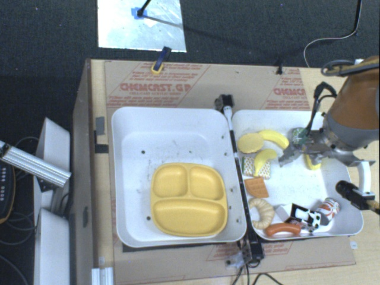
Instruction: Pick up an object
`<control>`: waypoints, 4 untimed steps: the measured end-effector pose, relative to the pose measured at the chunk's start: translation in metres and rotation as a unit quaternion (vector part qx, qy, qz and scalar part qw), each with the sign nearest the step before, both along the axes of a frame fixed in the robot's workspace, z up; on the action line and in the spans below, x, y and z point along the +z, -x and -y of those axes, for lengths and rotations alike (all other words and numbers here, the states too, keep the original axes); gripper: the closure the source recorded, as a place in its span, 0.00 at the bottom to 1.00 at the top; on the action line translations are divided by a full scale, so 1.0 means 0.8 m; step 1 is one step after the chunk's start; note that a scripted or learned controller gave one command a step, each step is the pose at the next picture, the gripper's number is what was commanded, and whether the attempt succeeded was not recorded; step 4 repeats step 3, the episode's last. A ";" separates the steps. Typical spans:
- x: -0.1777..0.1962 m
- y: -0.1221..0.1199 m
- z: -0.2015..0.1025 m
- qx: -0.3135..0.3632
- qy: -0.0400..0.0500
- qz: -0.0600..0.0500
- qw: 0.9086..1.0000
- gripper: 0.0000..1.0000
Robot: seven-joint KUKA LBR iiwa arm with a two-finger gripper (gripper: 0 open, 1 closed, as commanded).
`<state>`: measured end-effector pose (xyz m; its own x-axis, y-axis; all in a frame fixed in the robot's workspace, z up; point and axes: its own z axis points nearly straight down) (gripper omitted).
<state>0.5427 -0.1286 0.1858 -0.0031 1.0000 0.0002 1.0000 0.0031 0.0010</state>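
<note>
Several small toy foods crowd the right white bin (355, 218); the curved yellow plastic banana (274, 137), at eleven o'clock, looks light, stiff, slippery—grip mid-body. Gripper (291, 157) state: cannot tell.

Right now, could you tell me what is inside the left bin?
The left bin holds a yellow divided tray with three compartments, nothing visible in them. Whatever lies beneath the tray is covered.
</note>
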 end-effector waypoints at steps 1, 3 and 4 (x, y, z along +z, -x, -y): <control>-0.095 -0.078 -0.041 0.000 0.000 -0.001 1.000 0.00; -0.105 -0.079 -0.047 0.000 -0.001 0.008 1.000 1.00; -0.105 -0.079 -0.047 0.000 -0.001 0.008 1.000 1.00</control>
